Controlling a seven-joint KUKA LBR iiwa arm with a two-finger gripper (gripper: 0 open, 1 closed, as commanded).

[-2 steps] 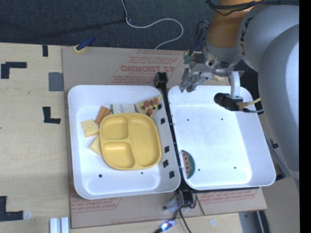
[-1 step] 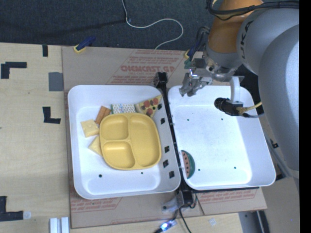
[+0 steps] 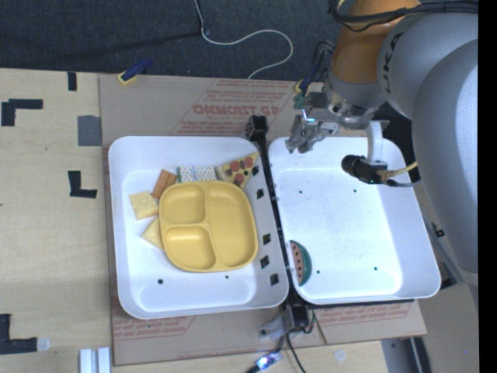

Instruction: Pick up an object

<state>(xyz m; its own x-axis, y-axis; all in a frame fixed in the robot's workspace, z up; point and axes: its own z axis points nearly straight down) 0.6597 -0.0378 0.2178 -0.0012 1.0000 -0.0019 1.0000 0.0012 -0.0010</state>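
While the tool (image 3: 304,140) hangs over the right bin's (image 3: 404,286) far rim, its grip – seemingly empty – is unclear

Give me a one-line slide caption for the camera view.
Gripper over the right bin's far-left corner; yellow divided plate in the left bin, watermelon slice in the right.

This is a robotics lab or test bench, not a home. A grey industrial arm (image 3: 435,92) with an orange band reaches in from the right over two shallow white bins (image 3: 124,208) set side by side on a brown cardboard sheet (image 3: 217,103). Black tape marks (image 3: 22,109) sit on the pale bench at left. A thin white cable (image 3: 241,37) trails over dark carpet at the far side. Toy food lies in the bins.
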